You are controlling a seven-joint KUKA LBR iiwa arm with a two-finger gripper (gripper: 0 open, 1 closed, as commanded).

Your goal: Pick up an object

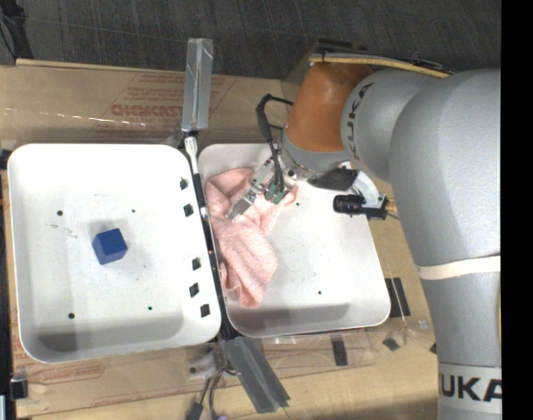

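Gripper [253,198] low in right bin [354,269], tips on upper part of pink cloth [244,243] by left wall. Finger opening: cannot tell, nor any hold on cloth. Blue cube [109,245] in left bin [91,182].

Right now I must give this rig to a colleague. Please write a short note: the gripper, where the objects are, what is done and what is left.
Gripper: low in the right bin, at the upper part of the pink cloth.
Pink cloth: crumpled along the right bin's left side.
Blue cube: alone in the left bin, untouched.
Done: the arm has reached the cloth.
Left: no object is lifted yet; confirm the grasp, then raise.
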